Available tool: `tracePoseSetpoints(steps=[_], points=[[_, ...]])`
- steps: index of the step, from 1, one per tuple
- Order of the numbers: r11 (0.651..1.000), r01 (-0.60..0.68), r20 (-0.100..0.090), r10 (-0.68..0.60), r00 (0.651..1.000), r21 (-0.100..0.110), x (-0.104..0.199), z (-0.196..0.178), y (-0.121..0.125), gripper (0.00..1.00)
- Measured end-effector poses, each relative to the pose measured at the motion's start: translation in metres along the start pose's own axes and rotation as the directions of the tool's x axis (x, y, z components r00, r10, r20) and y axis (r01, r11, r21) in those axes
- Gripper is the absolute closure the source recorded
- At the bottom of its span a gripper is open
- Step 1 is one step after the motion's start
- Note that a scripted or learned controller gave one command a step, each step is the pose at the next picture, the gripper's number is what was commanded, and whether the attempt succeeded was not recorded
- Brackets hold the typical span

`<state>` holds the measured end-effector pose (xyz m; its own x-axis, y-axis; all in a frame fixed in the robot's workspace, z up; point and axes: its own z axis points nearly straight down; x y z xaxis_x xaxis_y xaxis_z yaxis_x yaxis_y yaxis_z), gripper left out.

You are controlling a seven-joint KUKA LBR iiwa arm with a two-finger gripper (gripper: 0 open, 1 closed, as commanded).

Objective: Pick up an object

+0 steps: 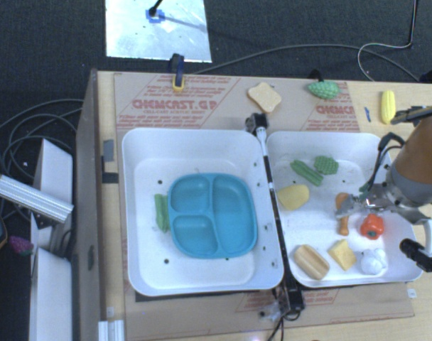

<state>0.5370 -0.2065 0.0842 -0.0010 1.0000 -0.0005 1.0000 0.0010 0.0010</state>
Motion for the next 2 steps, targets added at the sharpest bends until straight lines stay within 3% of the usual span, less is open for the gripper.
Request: tracePoseSetpoints(steps=[1, 2], points=[[1.000, 0.003, 0.000, -0.003, 1.000, -0.002, 0.029, -0.001, 0.049, 0.00], [1.000, 0.001, -0.001, -0.001, 1.000, 0.000, 0.041, 0.000, 0.031, 0.00]])
